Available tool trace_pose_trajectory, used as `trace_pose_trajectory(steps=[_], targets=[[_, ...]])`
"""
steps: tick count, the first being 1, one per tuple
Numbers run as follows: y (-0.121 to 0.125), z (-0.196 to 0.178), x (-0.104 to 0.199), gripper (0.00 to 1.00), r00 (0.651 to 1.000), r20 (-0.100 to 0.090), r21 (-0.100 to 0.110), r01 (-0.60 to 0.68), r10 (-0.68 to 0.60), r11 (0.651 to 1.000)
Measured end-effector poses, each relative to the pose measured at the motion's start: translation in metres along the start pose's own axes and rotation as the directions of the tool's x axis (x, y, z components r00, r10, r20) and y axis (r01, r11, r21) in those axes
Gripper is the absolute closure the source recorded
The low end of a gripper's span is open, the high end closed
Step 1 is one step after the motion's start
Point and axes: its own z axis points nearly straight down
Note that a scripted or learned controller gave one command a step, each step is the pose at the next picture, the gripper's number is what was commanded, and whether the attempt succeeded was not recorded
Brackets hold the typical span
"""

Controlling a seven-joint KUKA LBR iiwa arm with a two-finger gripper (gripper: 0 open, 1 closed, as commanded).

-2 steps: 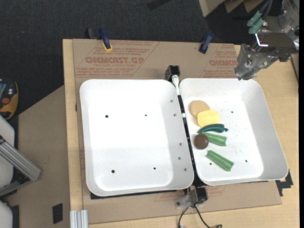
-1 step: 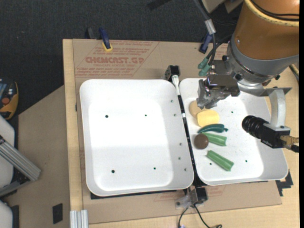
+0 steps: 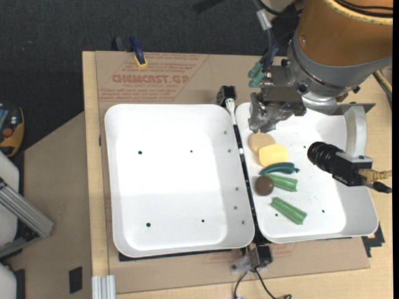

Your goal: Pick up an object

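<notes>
My gripper (image 3: 262, 124) hangs over the far left part of the right bin (image 3: 324, 226), just above a tan rounded piece (image 3: 260, 141). Nothing shows between its fingers, and their spread is hard to read from this angle. Touching the tan piece on its near side is a yellow block (image 3: 274, 154). Below them lie a dark green pepper-like thing (image 3: 281, 168) on a green piece (image 3: 284, 182), a small brown round object (image 3: 264, 185), and a green stick (image 3: 288, 210) nearer the front.
The left bin (image 3: 168, 179) sits beside the right one, joined by a black divider clip strip (image 3: 240, 161). Both rest on a cardboard sheet (image 3: 149, 73) with a blue and yellow clamp (image 3: 138, 52) at its far edge.
</notes>
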Motion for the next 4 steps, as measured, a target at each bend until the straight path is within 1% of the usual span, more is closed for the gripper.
trace_pose_trajectory(steps=[1, 2, 3, 4], targets=[[0.0, -0.018, 0.006, 1.0, 1.0, -0.001, -0.001, -0.001, 0.001, 1.0], [0.0, -0.05, 0.04, 1.0, 1.0, -0.001, -0.003, 0.001, -0.001, 1.0], [0.0, -0.073, 0.088, 1.0, 1.0, -0.002, -0.002, 0.002, -0.002, 1.0], [-0.003, 0.155, 0.085, 1.0, 1.0, 0.007, 0.02, -0.003, 0.003, 1.0]])
